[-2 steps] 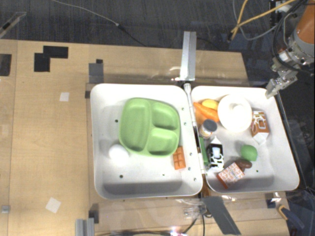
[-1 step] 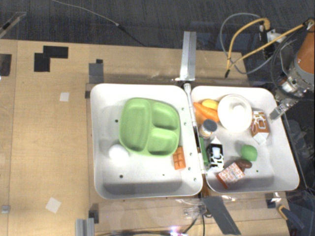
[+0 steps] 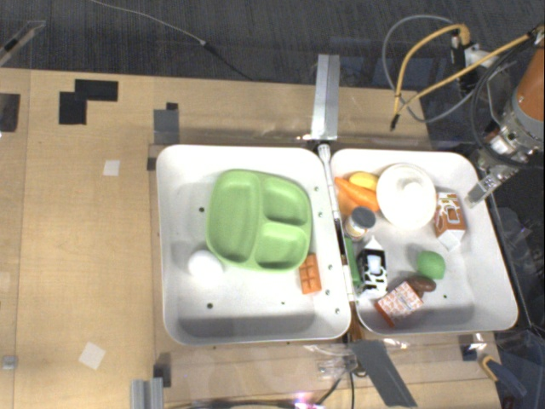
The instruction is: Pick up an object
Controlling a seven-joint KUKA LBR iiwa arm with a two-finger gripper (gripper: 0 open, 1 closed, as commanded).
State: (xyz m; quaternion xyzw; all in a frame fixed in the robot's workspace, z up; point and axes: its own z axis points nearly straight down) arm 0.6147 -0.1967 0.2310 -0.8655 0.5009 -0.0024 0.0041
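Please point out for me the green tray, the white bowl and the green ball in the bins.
Green tray [image 3: 255, 218]: camera view, on the ridge between its compartments.
White bowl [image 3: 406, 196]: camera view, on the middle of its top.
Green ball [image 3: 431, 265]: camera view, on its middle.

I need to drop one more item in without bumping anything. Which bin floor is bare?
Left bin: bare floor along the front, below the green tray and white ball. Right bin: crowded; a small bare patch right of the green ball.
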